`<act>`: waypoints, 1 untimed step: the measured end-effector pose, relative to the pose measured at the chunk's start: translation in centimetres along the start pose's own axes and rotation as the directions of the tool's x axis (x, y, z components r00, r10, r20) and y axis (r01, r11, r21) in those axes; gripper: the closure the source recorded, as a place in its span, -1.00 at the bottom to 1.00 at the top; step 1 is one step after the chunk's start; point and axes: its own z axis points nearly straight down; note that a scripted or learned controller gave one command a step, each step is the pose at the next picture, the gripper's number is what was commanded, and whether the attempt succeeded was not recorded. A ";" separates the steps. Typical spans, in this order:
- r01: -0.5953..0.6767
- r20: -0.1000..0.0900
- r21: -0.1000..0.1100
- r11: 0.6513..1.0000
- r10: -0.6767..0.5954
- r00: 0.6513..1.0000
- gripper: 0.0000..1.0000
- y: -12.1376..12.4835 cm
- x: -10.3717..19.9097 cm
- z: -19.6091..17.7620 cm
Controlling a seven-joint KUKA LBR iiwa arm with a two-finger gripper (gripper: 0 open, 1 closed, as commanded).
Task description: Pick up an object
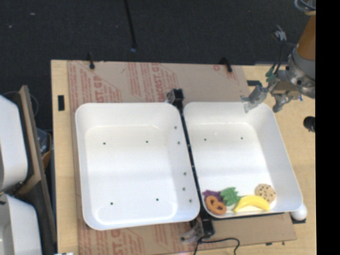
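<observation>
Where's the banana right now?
The banana lies in the right bin at its near edge, between the green leafy toy and the cookie.

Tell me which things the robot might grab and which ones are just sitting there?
For the job:
gripper, above the right bin's far edge
banana
cookie
pretzel
green leafy toy
purple toy

Just there:
right bin, holding the toys in its near corner
left bin
cardboard sheet under the bins
</observation>
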 end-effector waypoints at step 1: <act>0.026 0.000 -0.006 1.000 -0.026 1.000 -1.00 -1.2 4.9 -6.2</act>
